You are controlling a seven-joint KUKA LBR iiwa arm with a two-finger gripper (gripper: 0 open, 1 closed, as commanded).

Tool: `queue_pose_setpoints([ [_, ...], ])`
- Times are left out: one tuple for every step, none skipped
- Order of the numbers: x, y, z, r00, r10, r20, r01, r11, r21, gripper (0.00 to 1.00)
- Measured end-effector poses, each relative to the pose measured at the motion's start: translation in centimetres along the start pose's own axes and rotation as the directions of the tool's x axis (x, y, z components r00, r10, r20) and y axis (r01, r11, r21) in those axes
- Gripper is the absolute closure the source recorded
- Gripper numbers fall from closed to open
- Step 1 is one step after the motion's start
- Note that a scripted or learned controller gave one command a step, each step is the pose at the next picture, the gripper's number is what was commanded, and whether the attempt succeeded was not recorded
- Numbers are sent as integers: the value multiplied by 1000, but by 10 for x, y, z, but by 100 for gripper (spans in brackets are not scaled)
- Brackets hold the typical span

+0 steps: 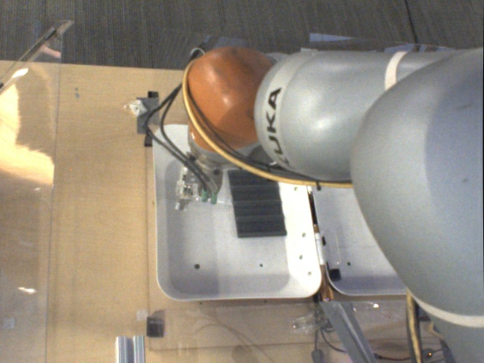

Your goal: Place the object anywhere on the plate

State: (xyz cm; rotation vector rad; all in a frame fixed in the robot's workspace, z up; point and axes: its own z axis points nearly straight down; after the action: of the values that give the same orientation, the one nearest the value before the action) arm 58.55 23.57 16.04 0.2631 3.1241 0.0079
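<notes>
My arm's orange band [223, 93] and grey wrist hang over the back of the left white bin [227, 274]. Below the band, my gripper [195, 186] reaches down near the bin's back left, with black cables and a small green part beside it. A black ribbed rectangular piece [257, 203] lies flat on the bin floor just right of the gripper, and its back edge runs under the arm. Whether the gripper touches it cannot be made out. The arm hides the back of the bin.
The right white bin [355, 274] is mostly covered by the big grey arm body [408, 165]. Bare wooden bench [76, 203] stretches to the left. A small black block [155, 324] sits at the bench's front and a black bracket [147, 119] by the bin's back left corner.
</notes>
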Motion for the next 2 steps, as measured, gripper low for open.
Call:
queue_pose_setpoints([
  [-53, 9, -32, 946, -325, 3, 325, 946, -1, 100],
  [-84, 14, -52, 1000, 6, 3, -6, 1000, -1, 100],
])
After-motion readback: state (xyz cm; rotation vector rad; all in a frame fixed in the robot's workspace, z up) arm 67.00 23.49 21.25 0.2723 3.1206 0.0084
